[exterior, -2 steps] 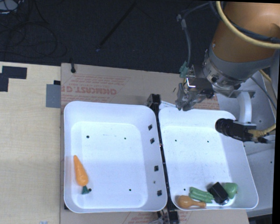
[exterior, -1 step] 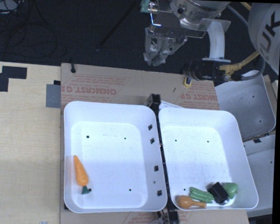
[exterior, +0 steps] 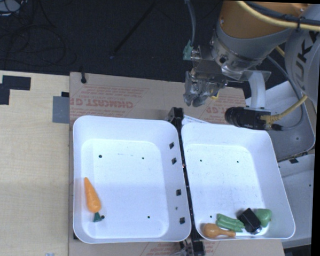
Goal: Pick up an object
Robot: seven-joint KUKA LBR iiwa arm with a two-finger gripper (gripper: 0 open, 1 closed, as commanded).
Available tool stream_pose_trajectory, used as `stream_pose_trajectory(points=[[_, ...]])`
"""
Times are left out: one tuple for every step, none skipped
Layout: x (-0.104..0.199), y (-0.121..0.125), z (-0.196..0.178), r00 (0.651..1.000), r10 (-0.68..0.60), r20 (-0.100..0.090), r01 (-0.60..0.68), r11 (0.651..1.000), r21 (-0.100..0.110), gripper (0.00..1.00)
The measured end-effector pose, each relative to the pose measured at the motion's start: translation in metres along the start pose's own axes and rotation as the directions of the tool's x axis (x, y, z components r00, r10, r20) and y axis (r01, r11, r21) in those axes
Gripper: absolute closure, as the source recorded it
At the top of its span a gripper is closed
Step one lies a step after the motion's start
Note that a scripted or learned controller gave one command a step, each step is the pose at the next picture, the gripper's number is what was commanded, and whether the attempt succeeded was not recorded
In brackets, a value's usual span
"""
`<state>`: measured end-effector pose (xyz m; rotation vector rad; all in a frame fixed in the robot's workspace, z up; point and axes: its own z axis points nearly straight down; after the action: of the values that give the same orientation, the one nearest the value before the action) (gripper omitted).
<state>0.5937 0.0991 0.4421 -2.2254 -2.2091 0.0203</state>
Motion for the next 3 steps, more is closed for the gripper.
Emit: stream_pose_trajectory(points=[[-0.038,0.050,-0.101,1.000,-0.005,-0.003,0.004,1.000,-0.021,1.00],[-0.137,0.050,-0.014,1.000,0.002,-0.002,-0.002,1.000,-0.001,1.00],[-0.196,0.051,0.097,1.000,-0.001,-0.004,0.001,1.000,0.001,1.00]])
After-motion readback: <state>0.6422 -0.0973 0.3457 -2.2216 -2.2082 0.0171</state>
